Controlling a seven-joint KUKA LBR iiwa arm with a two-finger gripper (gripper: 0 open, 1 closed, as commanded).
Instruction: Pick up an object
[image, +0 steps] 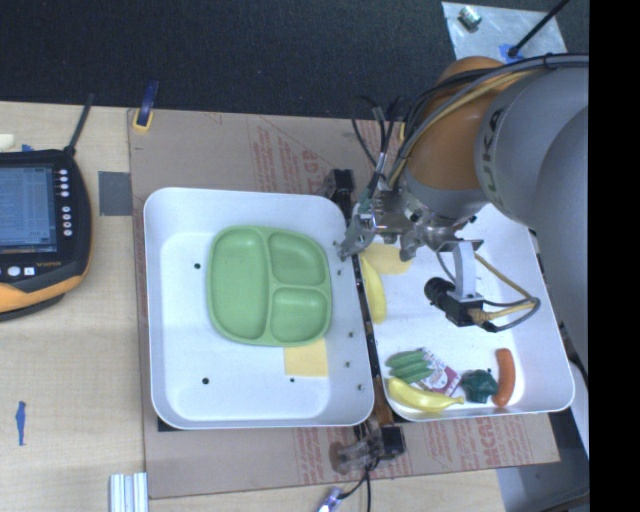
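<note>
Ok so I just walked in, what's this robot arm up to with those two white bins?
The arm's gripper is down at the inner edge of the right bin, over a yellow banana-like toy by the divide. Nothing is visibly held. More toy food sits at that bin's near end: green beans, a banana and a red sausage. The left bin holds a green divided plate and a yellow square.

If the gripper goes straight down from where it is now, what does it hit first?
Most likely the pale yellow banana-like piece lying along the right bin's left wall, just below the gripper. Depth is hard to judge from this slant, so it could land on the bin wall instead.
</note>
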